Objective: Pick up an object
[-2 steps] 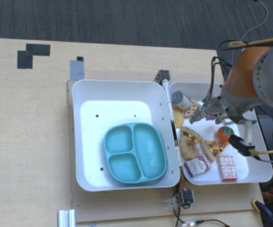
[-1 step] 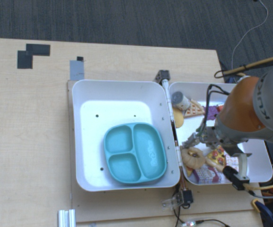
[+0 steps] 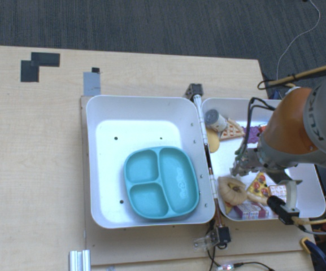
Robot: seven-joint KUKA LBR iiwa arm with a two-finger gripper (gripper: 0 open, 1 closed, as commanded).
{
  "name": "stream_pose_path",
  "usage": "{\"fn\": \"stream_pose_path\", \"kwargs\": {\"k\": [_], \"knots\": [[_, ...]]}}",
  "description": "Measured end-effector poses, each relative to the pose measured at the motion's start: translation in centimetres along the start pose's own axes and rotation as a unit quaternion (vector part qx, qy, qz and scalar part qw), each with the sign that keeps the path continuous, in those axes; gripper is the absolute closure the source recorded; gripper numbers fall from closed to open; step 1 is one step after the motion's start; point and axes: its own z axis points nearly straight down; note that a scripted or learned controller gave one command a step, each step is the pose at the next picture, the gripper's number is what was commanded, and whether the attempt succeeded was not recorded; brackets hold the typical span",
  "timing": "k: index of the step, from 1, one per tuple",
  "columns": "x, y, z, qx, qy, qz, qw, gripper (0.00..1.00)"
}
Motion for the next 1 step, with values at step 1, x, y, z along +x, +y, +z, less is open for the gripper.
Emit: {"fn": "stream_pose_path", "kwargs": {"k": [1], "knots": [[0.00, -0.02, 0.01, 0.000, 0.000, 0.000, 1.0000, 0.00]]}}
